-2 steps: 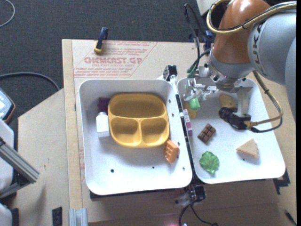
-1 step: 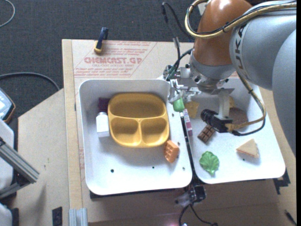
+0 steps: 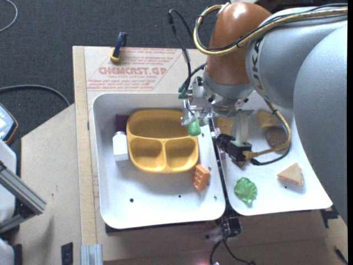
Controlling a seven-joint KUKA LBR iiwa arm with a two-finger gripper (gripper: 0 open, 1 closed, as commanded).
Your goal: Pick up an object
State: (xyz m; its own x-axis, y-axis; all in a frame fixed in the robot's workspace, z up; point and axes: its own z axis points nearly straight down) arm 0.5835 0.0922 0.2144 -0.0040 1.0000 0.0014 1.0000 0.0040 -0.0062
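You see a yellow divided plate [image 3: 161, 139], an orange block [image 3: 201, 177], a green leaf [image 3: 245, 190] and a tan wedge [image 3: 292, 175] in white bins [image 3: 165, 211].

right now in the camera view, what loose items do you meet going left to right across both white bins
small white bottle → yellow divided plastic tray → orange toy block → green plastic leaf → tan wedge-shaped toy slice
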